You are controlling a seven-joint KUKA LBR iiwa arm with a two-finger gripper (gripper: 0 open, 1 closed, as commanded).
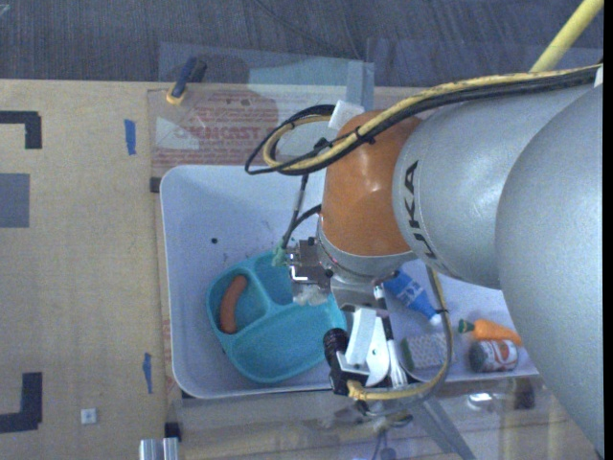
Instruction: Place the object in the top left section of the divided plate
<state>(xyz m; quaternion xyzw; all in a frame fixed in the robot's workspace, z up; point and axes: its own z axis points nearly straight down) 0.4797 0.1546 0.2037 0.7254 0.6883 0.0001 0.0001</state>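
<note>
The end effector [311, 281] hangs over the right rim of the teal plastic divided plate [273, 338]; whether it is wide or narrow cannot be told. An orange-brown sausage-shaped object [230, 305] lies in the plate's left section. The plate sits in a shallow white bin [192, 209] on the tan wooden tabletop [77, 257], which carries blue tape strips [130, 136]. Dark grey carpet [115, 17] lies beyond.

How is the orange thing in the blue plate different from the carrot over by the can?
The sausage is a plain, rounded brownish-orange piece lying inside a section of the plate. The carrot is brighter orange, pointed, has a green tip, and lies outside the plate beside the can. Both are small, orange and lying flat.
</note>
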